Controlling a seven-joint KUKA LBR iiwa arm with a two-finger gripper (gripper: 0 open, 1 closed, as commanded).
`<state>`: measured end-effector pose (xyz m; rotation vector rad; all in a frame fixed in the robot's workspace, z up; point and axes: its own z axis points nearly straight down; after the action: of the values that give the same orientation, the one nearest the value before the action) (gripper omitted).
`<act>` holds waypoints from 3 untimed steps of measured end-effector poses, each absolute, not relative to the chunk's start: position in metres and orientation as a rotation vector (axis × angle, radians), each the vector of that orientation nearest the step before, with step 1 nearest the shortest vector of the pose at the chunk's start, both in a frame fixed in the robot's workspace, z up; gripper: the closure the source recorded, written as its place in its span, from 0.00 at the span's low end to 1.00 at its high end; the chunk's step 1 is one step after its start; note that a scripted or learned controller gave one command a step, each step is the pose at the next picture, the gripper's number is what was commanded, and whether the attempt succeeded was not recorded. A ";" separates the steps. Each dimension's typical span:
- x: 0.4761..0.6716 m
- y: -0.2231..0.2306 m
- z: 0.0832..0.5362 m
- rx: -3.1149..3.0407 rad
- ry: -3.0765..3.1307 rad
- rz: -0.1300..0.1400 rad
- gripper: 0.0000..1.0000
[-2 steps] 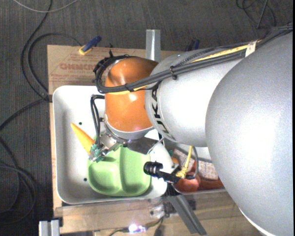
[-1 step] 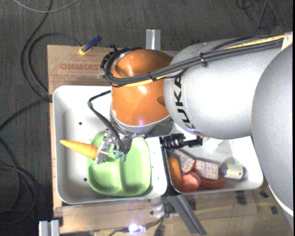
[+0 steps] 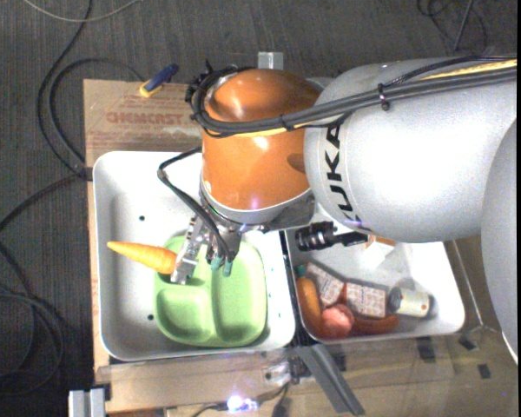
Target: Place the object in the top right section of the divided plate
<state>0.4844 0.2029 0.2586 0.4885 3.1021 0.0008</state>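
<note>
Where the arm (image 3: 399, 146) reached in from the right of the frame, two white bins lay side by side: the left bin (image 3: 122, 189) held one green divided plate (image 3: 234, 307) and one carrot (image 3: 143, 254), while the right bin (image 3: 456, 302) held a cluster of several small items (image 3: 356, 307). The bins rested on a brown board (image 3: 139, 115) over dark carpet (image 3: 35, 76) strewn with cables. The carrot, orange and tapered, lay just left of the plate's upper left corner, its thick end at the gripper (image 3: 204, 263), whose fingers stood slightly apart above the plate, gripping nothing visible.
</note>
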 end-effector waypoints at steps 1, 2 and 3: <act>0.484 0.203 0.259 0.488 3.103 0.002 0.00; 0.499 0.183 0.270 0.487 3.104 0.002 0.00; 0.538 0.174 0.384 0.826 3.030 -0.003 0.00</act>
<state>0.5381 0.1740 0.3837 0.8257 3.0296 -0.0029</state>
